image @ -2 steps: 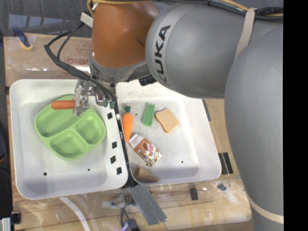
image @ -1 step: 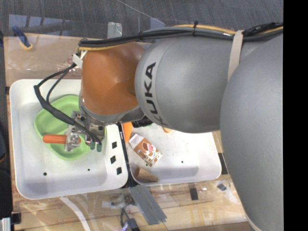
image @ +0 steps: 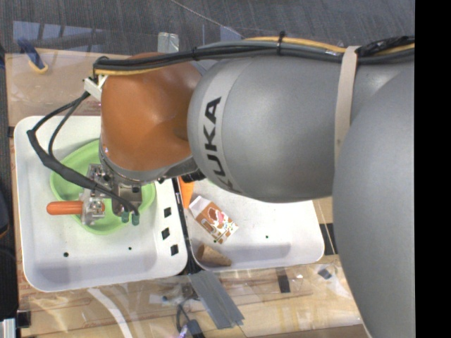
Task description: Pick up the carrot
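The gripper, its state impossible to tell, hangs over the green plate; the carrot lies at its 9 o'clock. Wooden desk, grey carpet behind.

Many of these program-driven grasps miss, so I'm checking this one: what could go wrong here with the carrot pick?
1. The carrot lies across the rim of the green plate, so a push from the gripper may roll it off into the left bin.
2. The gripper sits beside the carrot's end, not over its middle; closing there could miss.
3. The black cable hangs near the plate and might snag.
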Available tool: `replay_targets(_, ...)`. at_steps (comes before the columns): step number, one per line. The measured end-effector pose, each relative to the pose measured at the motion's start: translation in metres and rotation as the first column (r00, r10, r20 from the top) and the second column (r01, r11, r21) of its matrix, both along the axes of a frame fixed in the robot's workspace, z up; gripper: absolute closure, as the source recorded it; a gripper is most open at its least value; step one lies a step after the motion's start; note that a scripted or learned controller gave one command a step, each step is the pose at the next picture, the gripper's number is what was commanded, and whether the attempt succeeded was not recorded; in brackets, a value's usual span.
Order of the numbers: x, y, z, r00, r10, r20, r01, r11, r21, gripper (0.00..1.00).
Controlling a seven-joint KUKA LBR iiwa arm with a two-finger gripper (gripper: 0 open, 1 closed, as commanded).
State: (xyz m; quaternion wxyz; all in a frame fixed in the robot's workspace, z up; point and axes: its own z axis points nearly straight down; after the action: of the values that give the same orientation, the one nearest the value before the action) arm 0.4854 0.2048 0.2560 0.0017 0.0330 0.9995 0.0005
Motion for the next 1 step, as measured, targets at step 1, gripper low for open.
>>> replay_targets(1,-0.0086,0.0124,-0.021,0.999,0.039,-0.004,-0.039,0.999,-0.002,1.0)
